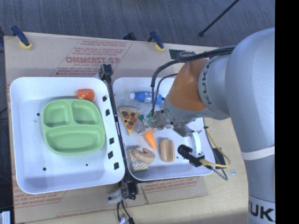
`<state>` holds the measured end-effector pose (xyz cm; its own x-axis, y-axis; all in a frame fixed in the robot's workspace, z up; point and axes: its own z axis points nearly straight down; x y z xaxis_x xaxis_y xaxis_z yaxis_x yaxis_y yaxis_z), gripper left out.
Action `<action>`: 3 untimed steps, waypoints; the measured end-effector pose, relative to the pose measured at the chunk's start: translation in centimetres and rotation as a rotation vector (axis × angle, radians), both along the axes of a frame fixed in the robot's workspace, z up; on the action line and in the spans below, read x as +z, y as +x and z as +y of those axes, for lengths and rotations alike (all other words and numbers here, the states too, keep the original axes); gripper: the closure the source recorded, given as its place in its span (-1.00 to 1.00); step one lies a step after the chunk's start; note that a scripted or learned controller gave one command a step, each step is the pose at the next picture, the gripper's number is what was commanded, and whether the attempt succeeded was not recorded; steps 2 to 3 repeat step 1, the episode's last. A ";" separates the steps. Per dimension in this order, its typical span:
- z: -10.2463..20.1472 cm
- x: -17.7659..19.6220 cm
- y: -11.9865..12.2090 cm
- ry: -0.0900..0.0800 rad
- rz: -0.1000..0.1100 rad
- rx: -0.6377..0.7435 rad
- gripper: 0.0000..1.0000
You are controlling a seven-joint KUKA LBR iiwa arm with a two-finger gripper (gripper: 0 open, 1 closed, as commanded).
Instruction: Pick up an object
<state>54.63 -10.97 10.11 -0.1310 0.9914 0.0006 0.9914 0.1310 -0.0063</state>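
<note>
Left of the gripper, the green divided plate looks like smooth matt plastic. Both white bins are glossy moulded plastic. Printed brown cardboard lies beneath them. The arm's grey shell above the gripper is smooth and satin.

The arm's wrist is hanging over the right bin, crowding the pizza slice, carrot, hot dog and bottle below; bare floor is lying open in the left bin around the green plate
</note>
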 end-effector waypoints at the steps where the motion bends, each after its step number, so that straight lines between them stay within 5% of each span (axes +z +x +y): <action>1: 2.8 9.0 -2.9 -0.001 -0.002 -0.451 1.00; 3: 2.8 9.0 -2.9 -0.001 -0.002 -0.451 1.00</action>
